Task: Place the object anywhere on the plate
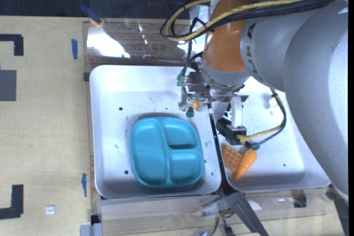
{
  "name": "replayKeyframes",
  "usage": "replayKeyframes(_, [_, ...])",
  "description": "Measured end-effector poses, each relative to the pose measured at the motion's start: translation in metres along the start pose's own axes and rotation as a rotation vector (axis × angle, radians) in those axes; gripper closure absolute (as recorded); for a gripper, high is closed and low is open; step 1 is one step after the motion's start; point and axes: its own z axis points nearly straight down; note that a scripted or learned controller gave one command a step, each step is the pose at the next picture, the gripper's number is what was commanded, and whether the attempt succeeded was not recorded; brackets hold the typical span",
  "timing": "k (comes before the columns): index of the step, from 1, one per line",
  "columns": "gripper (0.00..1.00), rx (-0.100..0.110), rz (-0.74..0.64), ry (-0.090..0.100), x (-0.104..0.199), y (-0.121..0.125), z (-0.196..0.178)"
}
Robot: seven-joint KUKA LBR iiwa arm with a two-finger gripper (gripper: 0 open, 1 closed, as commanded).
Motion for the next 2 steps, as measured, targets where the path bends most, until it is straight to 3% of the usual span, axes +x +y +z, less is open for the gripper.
replayKeyframes(1, [1.00, 0.004, 0.229, -0.003, 0.0170, -0.0561, 0.0340])
replayKeyframes(2, [0.00, 0.002, 0.231, -0.003, 0.0164, -0.0557, 0.0336])
